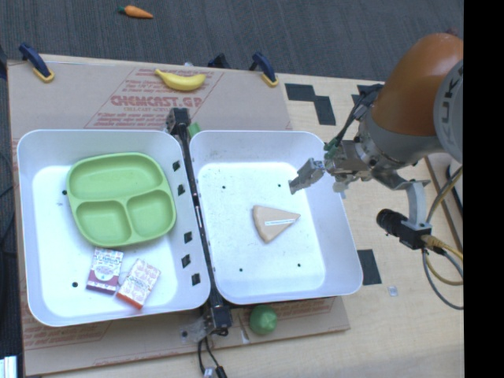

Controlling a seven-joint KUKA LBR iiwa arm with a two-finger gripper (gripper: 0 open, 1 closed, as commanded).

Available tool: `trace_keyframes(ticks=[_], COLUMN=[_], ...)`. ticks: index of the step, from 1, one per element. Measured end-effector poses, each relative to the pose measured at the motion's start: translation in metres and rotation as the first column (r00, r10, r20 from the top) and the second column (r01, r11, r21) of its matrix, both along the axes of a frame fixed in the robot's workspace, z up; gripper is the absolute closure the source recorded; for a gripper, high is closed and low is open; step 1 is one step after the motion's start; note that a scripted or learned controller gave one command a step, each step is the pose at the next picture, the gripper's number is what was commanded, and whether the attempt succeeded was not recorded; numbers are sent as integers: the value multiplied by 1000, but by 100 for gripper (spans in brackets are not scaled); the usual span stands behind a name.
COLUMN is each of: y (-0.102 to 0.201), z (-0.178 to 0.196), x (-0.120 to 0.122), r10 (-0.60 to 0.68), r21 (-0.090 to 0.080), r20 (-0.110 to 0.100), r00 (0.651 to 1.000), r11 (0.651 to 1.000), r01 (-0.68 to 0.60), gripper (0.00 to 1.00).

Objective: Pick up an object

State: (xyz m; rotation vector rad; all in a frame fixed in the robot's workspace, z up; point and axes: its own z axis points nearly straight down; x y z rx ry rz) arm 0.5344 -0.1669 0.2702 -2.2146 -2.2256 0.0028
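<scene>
Floor: dark grey carpet is running along the top of the view, with a small orange carrot toy lying on it, well apart from the bench.
Bench surface: a pale wooden top is showing at the right, marked with black square patches; a printed cardboard sheet is lying under the bins, held by blue clamps at its far edge.
Banana: a yellow banana toy is resting on the cardboard, just beyond the bins.
Left bin: the white left bin is holding a green divided plate and, nearer the front, two small printed packets lying side by side.
Right bin: the white right bin is holding a tan wedge-shaped object, lying flat near the middle of its floor.
Green ball: a green ball is sitting on the cardboard, just in front of the right bin.
Gripper: the gripper is hanging over the right bin's far right part, apart from the wedge and grasping nothing; whether it is spread or closed, I cannot tell.
Arm: the grey arm with its orange band is reaching in from the right.
</scene>
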Motion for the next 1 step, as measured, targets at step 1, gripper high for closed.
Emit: trace_keyframes(ticks=[1], y=[-42], z=[-129], x=[1], r10=[1], r21=[0], r20=[-3], r00=[1000], r11=[1000], r01=[-1], gripper=[0])
